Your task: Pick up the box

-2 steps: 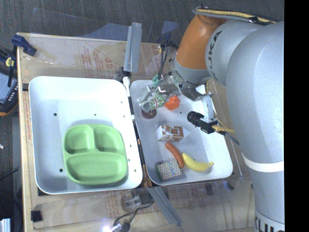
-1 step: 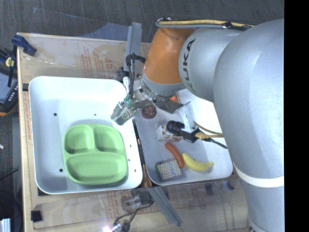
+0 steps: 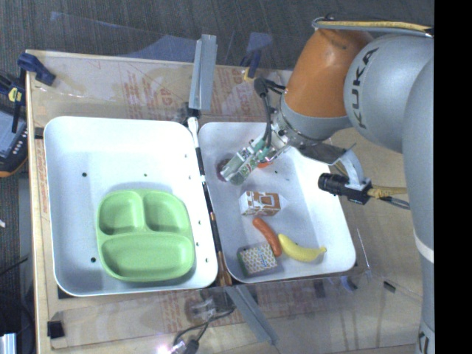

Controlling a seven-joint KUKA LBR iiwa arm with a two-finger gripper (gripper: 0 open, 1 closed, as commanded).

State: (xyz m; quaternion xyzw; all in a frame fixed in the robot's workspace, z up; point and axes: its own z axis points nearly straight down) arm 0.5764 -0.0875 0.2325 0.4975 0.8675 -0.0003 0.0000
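The box is a small white and brown carton lying in the middle of the right bin. My gripper hangs over the back left part of that bin, up and to the left of the box and a short gap away from it. It points toward the bin's left wall. Nothing shows in its grasp. The grey arm with its orange band reaches in from the upper right.
In the right bin, in front of the box, lie an orange carrot-like piece, a yellow banana and a patterned block. A green divided plate sits in the left bin. A black cable fitting sticks out near the right bin's right wall.
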